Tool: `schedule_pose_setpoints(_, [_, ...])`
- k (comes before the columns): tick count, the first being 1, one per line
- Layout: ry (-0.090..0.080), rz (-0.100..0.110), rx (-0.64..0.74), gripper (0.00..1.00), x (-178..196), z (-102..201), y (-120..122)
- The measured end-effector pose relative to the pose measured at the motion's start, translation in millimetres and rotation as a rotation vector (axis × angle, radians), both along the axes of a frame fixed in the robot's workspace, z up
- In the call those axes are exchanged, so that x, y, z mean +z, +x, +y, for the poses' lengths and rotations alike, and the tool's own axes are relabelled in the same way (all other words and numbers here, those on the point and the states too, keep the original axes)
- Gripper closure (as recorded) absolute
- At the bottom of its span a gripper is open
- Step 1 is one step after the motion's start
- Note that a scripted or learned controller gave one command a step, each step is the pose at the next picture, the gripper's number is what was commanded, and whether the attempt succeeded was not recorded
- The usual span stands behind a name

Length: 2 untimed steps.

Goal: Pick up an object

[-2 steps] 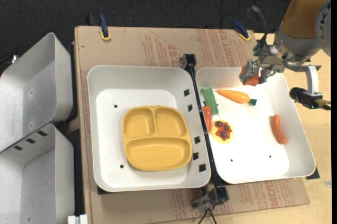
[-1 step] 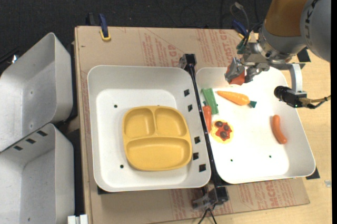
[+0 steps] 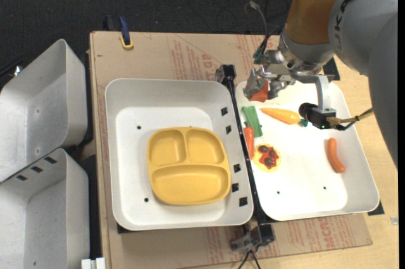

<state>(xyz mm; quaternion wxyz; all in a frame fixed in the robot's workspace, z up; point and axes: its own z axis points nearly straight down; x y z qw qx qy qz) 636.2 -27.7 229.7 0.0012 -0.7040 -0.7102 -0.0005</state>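
The metal tool (image 3: pixel 261 88) hangs over the far corner of the right white bin (image 3: pixel 354 198), close to the wall it shares with the left bin. Whether it is open or closed cannot be told. A small red-orange lump (image 3: pixel 257 96), glossy like plastic, sits right at the tool's tip, partly covered by it. It is unclear whether the lump is gripped or only lying beneath.

Just nearer the camera than the tool lies a flat green stick (image 3: pixel 251 116). A tapered orange carrot shape (image 3: pixel 281 114) lies beside the stick, toward the arm's side. Further from the tool are a slim red-orange pepper shape (image 3: pixel 249 142) and a yellow disc with dark red dots (image 3: pixel 267 157). A smooth rounded orange sausage (image 3: pixel 336 155) lies well apart. In the left bin (image 3: pixel 120 135), well apart from the tool, rests a yellow three-compartment tray (image 3: pixel 188 165).
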Motion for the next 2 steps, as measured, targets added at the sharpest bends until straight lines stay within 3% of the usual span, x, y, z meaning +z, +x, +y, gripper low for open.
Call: schedule_pose_setpoints(2, [-0.002, -0.002, -0.001, 1.00, -3.6, 115.5, 1.4])
